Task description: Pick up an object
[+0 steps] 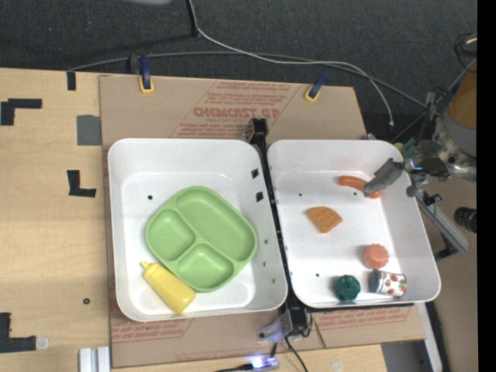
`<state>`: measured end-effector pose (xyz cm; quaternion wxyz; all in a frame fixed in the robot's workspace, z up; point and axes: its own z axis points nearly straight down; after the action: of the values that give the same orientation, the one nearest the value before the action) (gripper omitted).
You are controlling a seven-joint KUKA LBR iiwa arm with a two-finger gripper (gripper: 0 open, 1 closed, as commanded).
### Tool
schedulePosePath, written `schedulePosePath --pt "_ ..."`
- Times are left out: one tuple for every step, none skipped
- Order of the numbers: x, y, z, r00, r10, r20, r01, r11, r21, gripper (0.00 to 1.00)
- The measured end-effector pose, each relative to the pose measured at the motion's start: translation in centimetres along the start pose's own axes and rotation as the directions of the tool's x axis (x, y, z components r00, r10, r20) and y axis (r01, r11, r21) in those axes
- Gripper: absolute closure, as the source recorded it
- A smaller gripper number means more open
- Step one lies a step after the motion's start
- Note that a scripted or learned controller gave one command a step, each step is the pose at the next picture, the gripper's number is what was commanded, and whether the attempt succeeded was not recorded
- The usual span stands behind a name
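2 shallow white bins sit side by side on a cardboard-covered bench. The left bin holds a green divided plate with 3 compartments, and a yellow mustard bottle lying just beside the plate's lower left edge.

The right bin holds 5 small items: an orange sausage-shaped piece near the far wall, an orange waffle-like wedge toward the middle, a salmon-coloured round piece, a dark green ball and a small patterned can along the near edge.

The gripper reaches in over the right bin's far right corner, its grey tip just beside the right end of the sausage-shaped piece; whether its fingers are spread or closed cannot be told, and nothing is seen held between them.

Open white floor lies between the wedge and the bin's left wall, and across the middle of the right bin.
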<state>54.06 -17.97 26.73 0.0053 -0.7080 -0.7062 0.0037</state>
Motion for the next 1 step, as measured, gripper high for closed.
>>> schedulePosePath --pt "0.05 0.21 -0.65 1.000 -0.004 0.003 0.004 1.000 -0.011 0.00"
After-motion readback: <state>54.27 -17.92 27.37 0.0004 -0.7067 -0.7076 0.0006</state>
